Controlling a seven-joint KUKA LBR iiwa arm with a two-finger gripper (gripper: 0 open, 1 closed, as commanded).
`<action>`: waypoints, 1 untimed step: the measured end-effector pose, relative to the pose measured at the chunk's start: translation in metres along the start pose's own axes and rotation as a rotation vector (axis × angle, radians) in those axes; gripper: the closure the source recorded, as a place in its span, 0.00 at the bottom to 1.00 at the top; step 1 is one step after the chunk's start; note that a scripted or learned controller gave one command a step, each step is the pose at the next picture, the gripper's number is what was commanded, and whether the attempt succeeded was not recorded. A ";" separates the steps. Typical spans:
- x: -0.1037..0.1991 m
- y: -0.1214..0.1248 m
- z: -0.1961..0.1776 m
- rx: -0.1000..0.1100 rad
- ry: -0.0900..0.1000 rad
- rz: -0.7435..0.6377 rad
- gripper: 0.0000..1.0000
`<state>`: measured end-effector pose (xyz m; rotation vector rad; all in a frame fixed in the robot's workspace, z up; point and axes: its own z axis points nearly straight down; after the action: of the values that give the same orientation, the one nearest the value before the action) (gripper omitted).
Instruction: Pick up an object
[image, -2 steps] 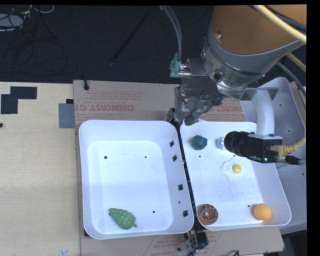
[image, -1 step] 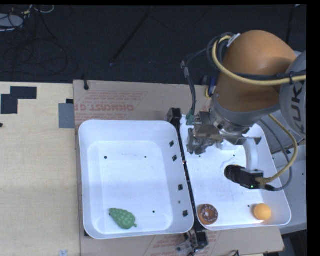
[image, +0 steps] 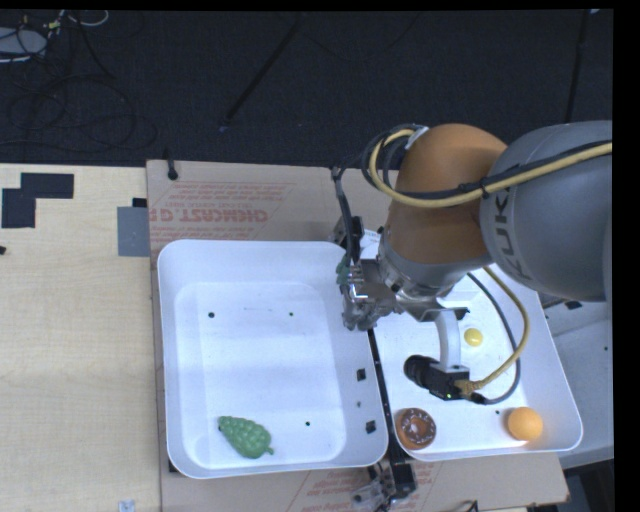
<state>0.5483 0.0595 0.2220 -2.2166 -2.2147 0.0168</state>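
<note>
While the gripper (image: 352, 300) hangs with a grasp state that cannot be told, the orange ball (image: 523, 424) well right below it looks light, smooth; grasp across its middle.

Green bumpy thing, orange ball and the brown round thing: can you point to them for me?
green bumpy thing (image: 245, 437), camera view, middle of its knobbly body, in the left bin.
orange ball (image: 523, 424), camera view, centre of the ball, in the right bin.
brown round thing (image: 415, 428), camera view, middle of its top face.
</note>
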 end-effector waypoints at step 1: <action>0.066 0.044 -0.059 -0.018 0.004 -0.007 1.00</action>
<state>0.5932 0.1251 0.2806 -2.2159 -2.2295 -0.0072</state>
